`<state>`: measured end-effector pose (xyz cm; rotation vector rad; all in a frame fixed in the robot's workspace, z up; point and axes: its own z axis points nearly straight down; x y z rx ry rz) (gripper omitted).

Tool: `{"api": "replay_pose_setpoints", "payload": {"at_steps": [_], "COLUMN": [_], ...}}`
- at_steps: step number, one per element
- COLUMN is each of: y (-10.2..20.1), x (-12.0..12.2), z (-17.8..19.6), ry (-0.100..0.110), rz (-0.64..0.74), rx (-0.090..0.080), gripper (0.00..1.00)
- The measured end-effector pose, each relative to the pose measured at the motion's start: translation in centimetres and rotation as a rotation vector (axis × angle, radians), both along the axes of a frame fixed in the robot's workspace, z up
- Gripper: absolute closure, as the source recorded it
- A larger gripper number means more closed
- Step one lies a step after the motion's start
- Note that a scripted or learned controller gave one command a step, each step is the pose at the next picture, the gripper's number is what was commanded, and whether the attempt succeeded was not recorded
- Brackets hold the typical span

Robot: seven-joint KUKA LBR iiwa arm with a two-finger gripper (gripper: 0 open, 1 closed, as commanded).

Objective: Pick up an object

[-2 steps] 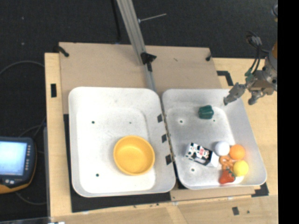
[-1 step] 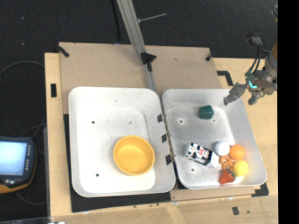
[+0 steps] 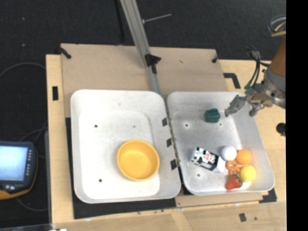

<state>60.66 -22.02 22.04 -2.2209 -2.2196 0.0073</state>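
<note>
My gripper (image 3: 244, 107) hangs over the far right rim of the right bin (image 3: 192, 100), its two fingers spread open with nothing between them. A small dark green object (image 3: 211, 115) lies in that bin just left of the fingers, apart from them. Toward the bin's near right corner sit a black-and-white patterned box (image 3: 204, 158), a white ball (image 3: 228, 153), an orange ball (image 3: 245, 157), a yellow ball (image 3: 248, 173) and a red piece (image 3: 234, 182), clustered together. A yellow bowl (image 3: 138, 160) stands in the left bin (image 3: 91, 109).
A metal rail (image 3: 136, 25) slants from the top down to the gap between the bins. A handheld screen (image 3: 15, 169) lies at the left edge of the bench. Cables (image 3: 253, 64) hang near the arm at the right.
</note>
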Motion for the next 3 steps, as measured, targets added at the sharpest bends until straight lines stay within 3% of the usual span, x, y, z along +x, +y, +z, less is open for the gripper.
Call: {"api": "replay_pose_setpoints", "payload": {"at_steps": [2, 3], "y": [0.5, 0.4], "x": [-0.6, -0.3], "z": [-10.8, -9.3], "ry": [0.001, -0.010], "rz": [0.000, -0.002], "rx": [0.001, -0.001], "gripper": [0.00, 1.00]}}
